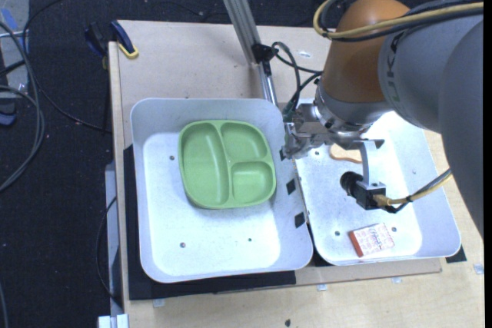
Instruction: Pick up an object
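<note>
The gripper (pixel 294 140) hangs over the far-left corner of the right bin (pixel 430 242), whether spread or closed impossible to tell beneath the wrist. A small red-and-white packet (pixel 372 240) lies near the bin's front, well apart; a green divided plate (pixel 227 163) fills the left bin (pixel 154 242). A clean pick likely means centring squarely over the packet before descending.

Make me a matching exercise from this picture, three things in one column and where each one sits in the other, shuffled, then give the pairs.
Things:
1. green divided plate
2. small red and white packet
3. orange band

Places:
A. near corner of the right bin
B. on the arm, over the right bin
C. in the left bin

Pairs: 1-C, 2-A, 3-B
</note>
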`<move>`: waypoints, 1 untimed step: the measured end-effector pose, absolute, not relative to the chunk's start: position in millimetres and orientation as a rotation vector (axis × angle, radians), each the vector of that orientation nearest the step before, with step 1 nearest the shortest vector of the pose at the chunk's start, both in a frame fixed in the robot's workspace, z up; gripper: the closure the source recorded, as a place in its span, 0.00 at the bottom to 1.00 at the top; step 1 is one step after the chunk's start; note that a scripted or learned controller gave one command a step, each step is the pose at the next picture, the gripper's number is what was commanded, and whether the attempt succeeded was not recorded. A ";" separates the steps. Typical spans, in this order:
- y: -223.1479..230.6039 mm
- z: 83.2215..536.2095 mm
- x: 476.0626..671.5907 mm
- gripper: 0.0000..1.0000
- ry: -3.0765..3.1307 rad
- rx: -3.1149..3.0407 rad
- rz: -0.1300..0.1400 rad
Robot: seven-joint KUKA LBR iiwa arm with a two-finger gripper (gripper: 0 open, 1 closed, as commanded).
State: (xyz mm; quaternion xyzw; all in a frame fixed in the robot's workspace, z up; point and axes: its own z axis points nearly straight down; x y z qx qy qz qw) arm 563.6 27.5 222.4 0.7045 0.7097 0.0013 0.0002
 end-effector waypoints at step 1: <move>72.7 224.2 574.8 1.00 2.230 2.213 0.004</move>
